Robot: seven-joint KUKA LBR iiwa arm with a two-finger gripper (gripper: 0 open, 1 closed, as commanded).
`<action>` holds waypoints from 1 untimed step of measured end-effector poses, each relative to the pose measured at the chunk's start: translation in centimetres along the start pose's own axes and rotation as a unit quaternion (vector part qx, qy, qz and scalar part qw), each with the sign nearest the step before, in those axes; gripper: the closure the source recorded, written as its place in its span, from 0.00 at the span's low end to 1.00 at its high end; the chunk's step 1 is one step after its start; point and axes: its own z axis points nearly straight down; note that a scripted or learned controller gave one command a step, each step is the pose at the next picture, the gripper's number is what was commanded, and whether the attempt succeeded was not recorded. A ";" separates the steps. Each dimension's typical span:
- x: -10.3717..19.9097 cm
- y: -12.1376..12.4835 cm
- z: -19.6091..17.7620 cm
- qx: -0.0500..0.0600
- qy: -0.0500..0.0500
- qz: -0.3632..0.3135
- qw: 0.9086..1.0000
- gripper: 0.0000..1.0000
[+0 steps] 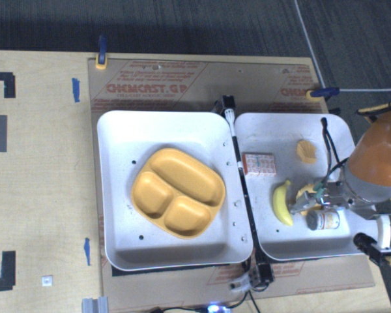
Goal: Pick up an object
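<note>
Gripper: the gripper (311,201) sits low in the right bin (267,135), by the banana's right side, pointing left across the view.
Grip: I cannot tell how the tool is set; the tip is a small blurred cluster of metal and wires, and nothing is plainly seen clasped in it.
Arm: the arm (378,158) comes in from the right edge, its orange band showing as a rounded orange mass above the grey wrist; a black cable (330,150) loops from the wrist up over the bin floor.
Banana: one banana (283,203), yellow, lies lengthwise near the middle of the right bin, just left of the gripper, perhaps touching it.
Can: one small can (326,220) lies on its side just below the gripper, close to the bin's lower wall.
Box: one small box (259,164) with a pink and white pattern lies near the bin's left wall, above the banana and apart from it.
Round piece: one small tan round thing (305,150) rests in the upper part of the bin, well clear of the gripper.
Left bin: the left bin (117,175) holds one yellow tray (177,192) with three hollows, set at a slant in its middle.
Bins: two, white, shallow, side by side and touching along a dark seam.
Bench: the bins stand on a brown board (182,83) with red print, on a pale wooden bench (39,188) marked with black and blue tape.
Room: dark grey carpet (182,12) lies beyond the bench's far edge.
</note>
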 end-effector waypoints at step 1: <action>0.0 0.2 -1.0 -0.002 -0.001 0.000 1.000 1.00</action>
